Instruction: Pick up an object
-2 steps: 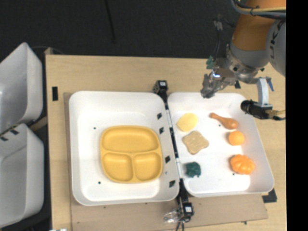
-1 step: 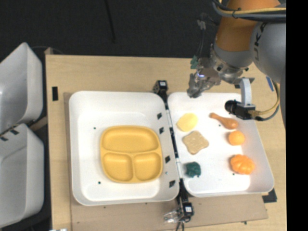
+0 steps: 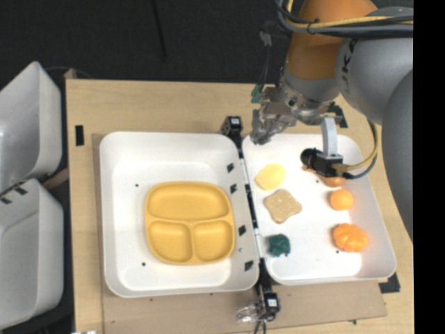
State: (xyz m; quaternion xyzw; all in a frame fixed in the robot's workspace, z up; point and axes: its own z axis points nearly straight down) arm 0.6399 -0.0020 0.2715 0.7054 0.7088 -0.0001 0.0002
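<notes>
My gripper [image 3: 261,132] hangs over the far left corner of the right bin [image 3: 313,273], fingers pointing down with nothing visible between them. In that bin lie a pale yellow round piece [image 3: 270,176], a tan toast-like slab [image 3: 282,205], a dark green lump [image 3: 279,244], a small orange ball [image 3: 341,200], an orange pumpkin-shaped piece [image 3: 349,236] and a bit of orange [image 3: 334,181] partly hidden under a black part. The yellow round piece lies just in front of the gripper.
The left bin [image 3: 118,186] holds a yellow divided plate [image 3: 189,221]. A ridge with black clips [image 3: 243,193] separates the two bins. A black fitting with a grey strap [image 3: 321,158] hangs over the right bin's far side. White housings [image 3: 24,124] stand at the left.
</notes>
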